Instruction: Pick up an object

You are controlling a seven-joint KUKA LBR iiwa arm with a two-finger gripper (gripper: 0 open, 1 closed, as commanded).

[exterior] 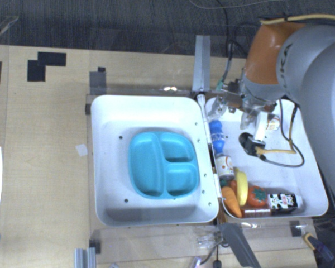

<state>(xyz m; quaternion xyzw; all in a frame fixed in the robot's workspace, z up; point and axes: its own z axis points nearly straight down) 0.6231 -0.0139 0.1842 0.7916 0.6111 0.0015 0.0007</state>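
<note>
End effector (251,121), finger state unclear, hangs over bare right bin (307,166) floor; objects crowd the near-left edge

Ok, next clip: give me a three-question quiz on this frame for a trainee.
1. True or false: the blue divided tray lies in the left bin.
2. Which lies beside the carrot in the right bin? A) banana B) spoon C) cup
3. Fill in: the objects in the right bin are crowded along its ____ wall and near end.

Key: 1 true; 2 A; 3 left. The gripper is over the right bin's far end.
</note>
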